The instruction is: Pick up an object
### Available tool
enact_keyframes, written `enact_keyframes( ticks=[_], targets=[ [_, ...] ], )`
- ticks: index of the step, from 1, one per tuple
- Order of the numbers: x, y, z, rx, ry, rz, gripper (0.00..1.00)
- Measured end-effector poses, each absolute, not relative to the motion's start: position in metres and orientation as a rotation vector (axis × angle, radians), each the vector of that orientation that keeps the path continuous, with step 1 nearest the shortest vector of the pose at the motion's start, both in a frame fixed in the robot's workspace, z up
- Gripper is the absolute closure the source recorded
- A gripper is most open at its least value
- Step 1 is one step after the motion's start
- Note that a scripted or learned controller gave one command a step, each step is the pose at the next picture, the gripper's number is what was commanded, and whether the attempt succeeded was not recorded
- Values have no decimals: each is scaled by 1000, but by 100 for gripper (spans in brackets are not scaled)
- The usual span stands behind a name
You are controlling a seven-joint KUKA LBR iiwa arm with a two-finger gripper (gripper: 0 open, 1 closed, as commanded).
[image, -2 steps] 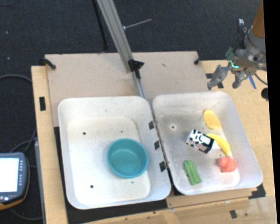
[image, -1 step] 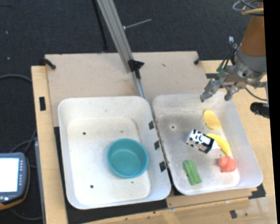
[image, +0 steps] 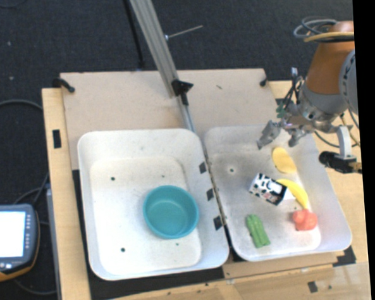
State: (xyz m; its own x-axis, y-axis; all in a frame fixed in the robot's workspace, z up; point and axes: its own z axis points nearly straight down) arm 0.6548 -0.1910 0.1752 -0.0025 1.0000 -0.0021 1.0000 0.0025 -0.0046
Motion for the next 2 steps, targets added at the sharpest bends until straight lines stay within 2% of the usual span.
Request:
enact_keyframes(
  ticks=[1,2],
  targets=[
    [644,-197,124,-2221,-2220,8,0],
    [647,-197,139,-2227,-2225,-2,100]
  ],
)
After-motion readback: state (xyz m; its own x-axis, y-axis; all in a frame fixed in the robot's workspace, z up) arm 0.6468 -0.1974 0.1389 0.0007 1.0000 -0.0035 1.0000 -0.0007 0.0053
